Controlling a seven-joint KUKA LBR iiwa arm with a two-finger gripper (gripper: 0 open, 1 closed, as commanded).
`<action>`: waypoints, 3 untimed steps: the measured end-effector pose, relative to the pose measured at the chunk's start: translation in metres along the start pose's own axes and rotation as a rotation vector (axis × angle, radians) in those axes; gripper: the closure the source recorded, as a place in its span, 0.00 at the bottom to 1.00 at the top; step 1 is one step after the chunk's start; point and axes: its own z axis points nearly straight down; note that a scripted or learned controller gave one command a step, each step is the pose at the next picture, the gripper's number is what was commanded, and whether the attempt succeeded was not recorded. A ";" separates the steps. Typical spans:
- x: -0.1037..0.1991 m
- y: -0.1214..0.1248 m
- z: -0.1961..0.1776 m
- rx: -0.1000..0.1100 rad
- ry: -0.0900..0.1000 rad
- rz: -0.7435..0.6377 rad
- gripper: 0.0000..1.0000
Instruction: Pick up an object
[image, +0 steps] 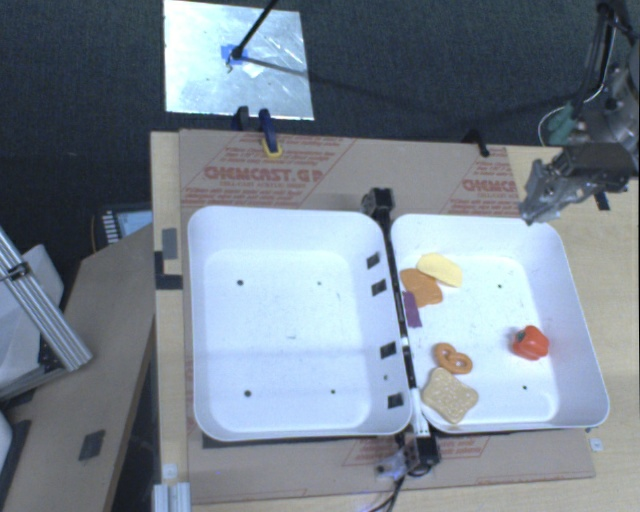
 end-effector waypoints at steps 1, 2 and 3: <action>0.075 0.014 0.062 0.009 -0.001 0.003 1.00; 0.131 0.001 -0.021 -0.005 0.003 0.004 1.00; 0.199 0.002 -0.015 0.003 0.000 0.004 1.00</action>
